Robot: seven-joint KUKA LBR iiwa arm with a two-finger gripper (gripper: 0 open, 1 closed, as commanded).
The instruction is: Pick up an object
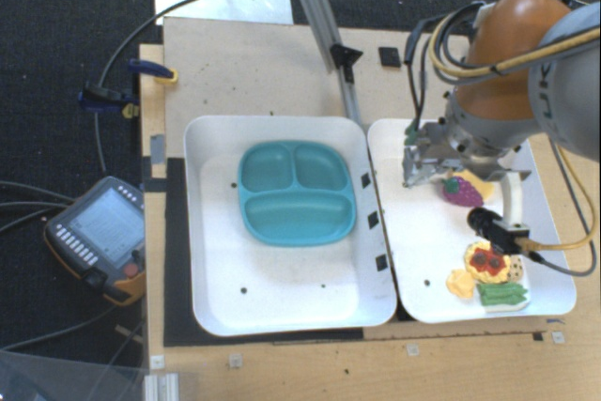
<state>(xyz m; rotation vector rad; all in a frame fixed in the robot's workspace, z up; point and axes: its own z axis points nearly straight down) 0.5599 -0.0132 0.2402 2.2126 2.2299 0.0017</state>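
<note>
Nearest, a small heap of toy food (488, 275) lies in the right white bin (413, 277). A purple toy fruit (462, 192) sits just right of the gripper (420, 172); whether the gripper is spread, I cannot tell.

Arm reaches in from right, wrist bent down, gripper (420, 166) low, prob. near-vertical.

A single fixed camera hangs above the counter (254, 61) and looks down at a slant, taking in both white bins: the left bin (211, 296) and the right bin (413, 277). It sits far enough back to include dark floor beyond the counter's left and far edges.
</note>
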